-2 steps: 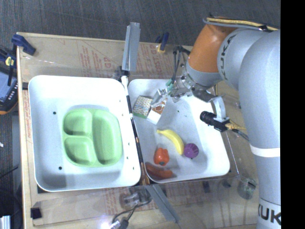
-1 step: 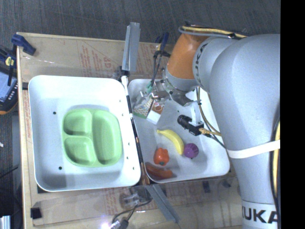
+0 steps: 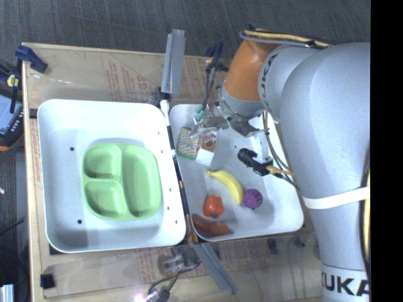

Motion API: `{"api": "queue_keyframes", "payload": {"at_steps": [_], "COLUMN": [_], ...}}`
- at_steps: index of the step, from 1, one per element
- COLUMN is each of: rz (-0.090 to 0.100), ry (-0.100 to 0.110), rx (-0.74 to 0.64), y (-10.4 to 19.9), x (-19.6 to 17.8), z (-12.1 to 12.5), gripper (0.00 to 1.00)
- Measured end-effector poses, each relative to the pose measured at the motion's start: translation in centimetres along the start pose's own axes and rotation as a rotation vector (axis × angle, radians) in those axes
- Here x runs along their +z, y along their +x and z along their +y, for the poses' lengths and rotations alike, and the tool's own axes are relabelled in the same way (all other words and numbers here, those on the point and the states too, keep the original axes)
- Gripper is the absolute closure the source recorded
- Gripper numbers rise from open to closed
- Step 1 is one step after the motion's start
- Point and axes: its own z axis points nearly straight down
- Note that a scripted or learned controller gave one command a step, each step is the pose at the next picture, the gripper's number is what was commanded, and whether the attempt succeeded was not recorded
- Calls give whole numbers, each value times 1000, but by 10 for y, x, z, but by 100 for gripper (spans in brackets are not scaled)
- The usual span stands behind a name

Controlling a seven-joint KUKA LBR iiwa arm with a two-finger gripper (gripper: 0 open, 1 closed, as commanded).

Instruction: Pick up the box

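You have two white bins side by side on the counter [image 3: 94,61]. The left bin [image 3: 56,118] holds one thing, a green divided tray [image 3: 121,181] with three compartments, lying flat near the middle. The right bin [image 3: 286,216] holds five things: one box [image 3: 189,143], one banana [image 3: 228,184], one purple fruit [image 3: 252,199] (it looks like a plum or a small bunch of grapes), one red-orange round piece [image 3: 213,206] like a tomato or pepper, and one long reddish piece [image 3: 211,227] against the near wall.

The box sits in the far left corner of the right bin, tilted up against the wall beside the divider, its printed face showing. The end effector [image 3: 208,128] is directly over and just beside the box's right edge; you cannot tell from this angle whether it is spread or pinching, since the wrist and its cabling cover it. The banana lies near the bin's centre, the purple fruit just to its right.
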Motion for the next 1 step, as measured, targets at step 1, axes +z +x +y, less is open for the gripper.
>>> {"api": "queue_keyframes", "payload": {"at_steps": [1], "rz": [18], "ry": [15], "rx": [-550], "y": [53], "x": [-113], "z": [-5], "gripper": [100]}}
